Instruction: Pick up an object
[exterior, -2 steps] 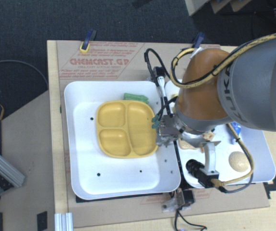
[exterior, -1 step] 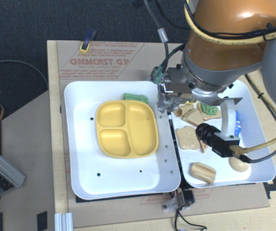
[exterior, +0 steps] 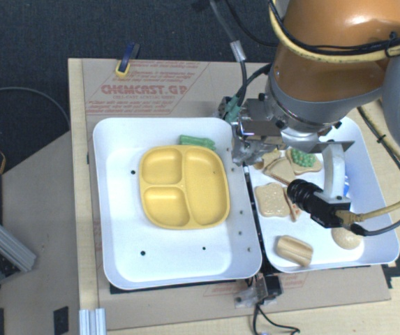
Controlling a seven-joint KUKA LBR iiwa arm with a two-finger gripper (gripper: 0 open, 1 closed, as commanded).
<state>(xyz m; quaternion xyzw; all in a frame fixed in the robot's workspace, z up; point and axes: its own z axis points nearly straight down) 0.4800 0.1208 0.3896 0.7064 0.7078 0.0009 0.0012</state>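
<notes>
My gripper [exterior: 253, 145] hangs low over the left edge of the right bin [exterior: 378, 208], below the big grey and orange wrist. Just right of it lie a tan toast-shaped piece [exterior: 278, 166] and a green and white piece [exterior: 303, 160]. A larger slice of toast [exterior: 272, 199] lies flat in front of the gripper. A brown bread roll [exterior: 293, 250] rests near the bin's front edge. A white and blue tube [exterior: 336, 173] and a pale round item [exterior: 346, 239] sit further right. The arm hides the back of this bin.
The left bin [exterior: 116, 208] holds a yellow divided plate [exterior: 184, 187] with a green item [exterior: 197, 142] behind it. A black cable part [exterior: 318, 204] from the arm hangs over the right bin. The ridge between the bins runs right beneath the gripper.
</notes>
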